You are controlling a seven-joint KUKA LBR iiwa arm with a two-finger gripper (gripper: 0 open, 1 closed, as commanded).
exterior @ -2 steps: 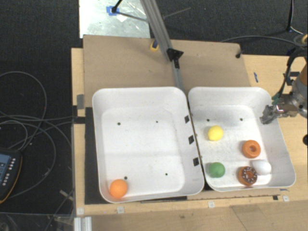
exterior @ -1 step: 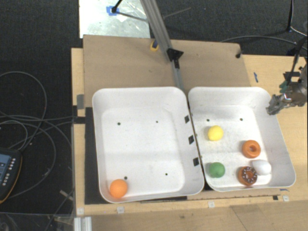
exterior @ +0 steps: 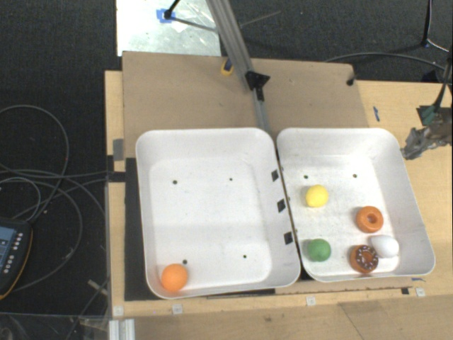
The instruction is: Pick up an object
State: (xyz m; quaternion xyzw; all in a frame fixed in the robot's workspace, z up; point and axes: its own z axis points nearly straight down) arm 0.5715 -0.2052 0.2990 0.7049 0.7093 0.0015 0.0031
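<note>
The tool (exterior: pixel 425 139) hangs at the worktop's (exterior: pixel 191 91) right edge, beside the right bin (exterior: pixel 396 161), its grip state impossible to tell.

Looked over the whole shot from my spot and honestly there's nothing I can read anywhere. No labels, brand names or numbers on the two white bins (exterior: pixel 212 144), the bench (exterior: pixel 304 83), or any of the stuff in the bins. The handheld controller (exterior: pixel 13 250) on the floor has a lit screen, but it's way too small and blurry to make out.
</note>
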